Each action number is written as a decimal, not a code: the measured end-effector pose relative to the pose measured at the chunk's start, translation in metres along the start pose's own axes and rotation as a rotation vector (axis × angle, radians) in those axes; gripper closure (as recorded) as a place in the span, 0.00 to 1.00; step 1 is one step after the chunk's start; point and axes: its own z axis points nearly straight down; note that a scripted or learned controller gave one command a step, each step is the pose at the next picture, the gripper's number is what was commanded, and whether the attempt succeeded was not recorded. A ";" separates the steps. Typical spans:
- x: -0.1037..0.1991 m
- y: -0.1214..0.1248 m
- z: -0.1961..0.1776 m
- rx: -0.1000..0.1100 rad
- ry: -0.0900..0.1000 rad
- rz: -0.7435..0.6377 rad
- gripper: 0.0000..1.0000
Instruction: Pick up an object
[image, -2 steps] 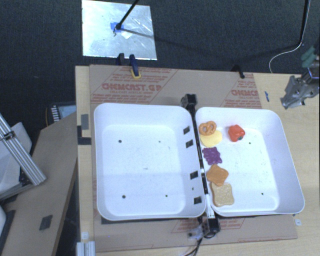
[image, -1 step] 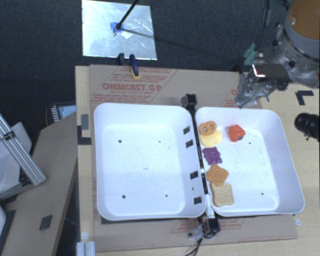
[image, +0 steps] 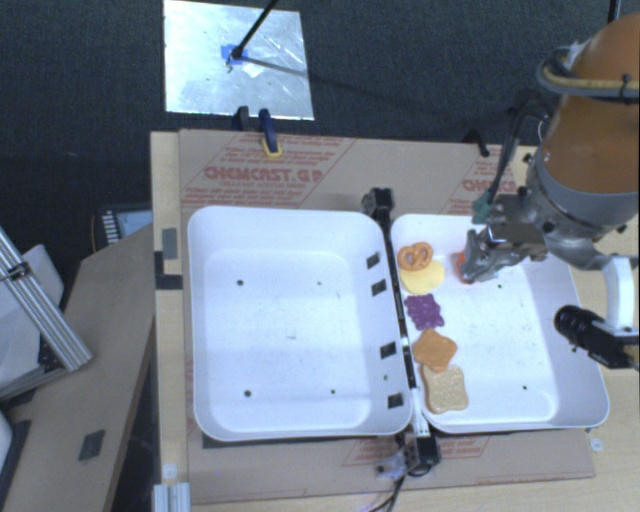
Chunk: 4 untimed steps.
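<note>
Looking down from the fixed camera, two white bins sit side by side on the worktop, the left bin (image: 280, 320) bare inside and the right bin (image: 530, 380) carrying a small row of toy foods along its left wall. Nearest the far edge of that row lies a pretzel (image: 415, 256), resting against a pale yellow piece (image: 424, 278) just below it. Next comes a purple grape cluster (image: 425, 312), its long axis running roughly across the bin. Below it sits an orange-brown piece (image: 435, 349), touching a slice of toast (image: 446, 390), whose long axis runs toward the near edge of the bin.

Reaching in from the right, the arm's hand (image: 480, 262) is down near the far edge of the right bin, just right of the pretzel. A small red-orange object (image: 462, 263) shows at the hand's left side, close against it; whether it sits between the fingers I cannot tell, nor whether the hand is apart or together. Its shape and direction are too hidden to read.
</note>
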 end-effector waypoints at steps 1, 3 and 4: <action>0.027 0.010 -0.145 -0.024 0.003 -0.009 1.00; 0.134 -0.001 -0.088 -0.012 0.003 -0.010 1.00; 0.169 0.054 -0.142 -0.018 0.004 -0.008 1.00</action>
